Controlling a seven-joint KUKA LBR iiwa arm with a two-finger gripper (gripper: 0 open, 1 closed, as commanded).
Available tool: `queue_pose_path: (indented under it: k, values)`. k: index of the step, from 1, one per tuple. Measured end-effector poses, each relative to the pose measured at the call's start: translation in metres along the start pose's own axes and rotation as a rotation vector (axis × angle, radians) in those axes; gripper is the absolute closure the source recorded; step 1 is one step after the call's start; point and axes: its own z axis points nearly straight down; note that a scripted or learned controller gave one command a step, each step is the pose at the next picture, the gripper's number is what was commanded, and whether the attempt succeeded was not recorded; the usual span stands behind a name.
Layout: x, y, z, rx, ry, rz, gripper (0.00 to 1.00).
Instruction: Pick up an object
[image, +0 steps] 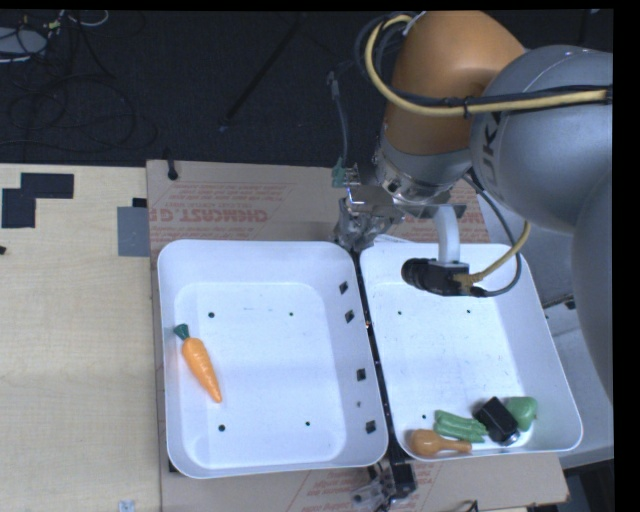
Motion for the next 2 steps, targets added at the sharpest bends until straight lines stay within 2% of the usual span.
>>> queue_pose_path:
  k: [1, 2]
  values:
    - [-0.06, 0.015, -0.018, -0.008, -0.003, 0.009, 1.0]
    - [-0.055, -0.041, -0.075, -0.008, 0.0, 0.004, 1.0]
